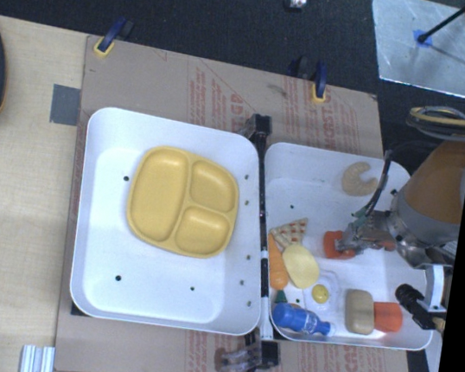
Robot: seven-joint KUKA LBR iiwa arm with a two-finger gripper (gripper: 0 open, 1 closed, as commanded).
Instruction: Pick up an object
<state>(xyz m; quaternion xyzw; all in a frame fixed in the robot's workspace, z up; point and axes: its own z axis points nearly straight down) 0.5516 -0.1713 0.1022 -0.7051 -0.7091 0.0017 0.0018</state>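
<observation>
Judged from the picture: task near its start or at the grasp itself, nothing lifted yet. End effector low inside the right bin, at middle right of the frame, down at a small orange-red block and seemingly touching it. Not possible to tell how far open, nor whether the block sits between the fingers, as this part is dark and small. Left to do: a secure grip, then a lift clear of the bin floor.

Left bin, centre of the frame: one yellow divided plate with three compartments, lying flat, nothing on it.

Right bin, more crowded. Upper part: a tan curved piece, well apart from the rest. Along the left wall: a waffle-patterned wedge, an orange carrot-like piece below it, a pale yellow lemon-like object just beside. Near these, a small yellow round thing. Lower edge: a blue bottle on its side, a beige block, an orange block touching it on the right.

Both bins side by side on a cardboard sheet on the desk.
</observation>
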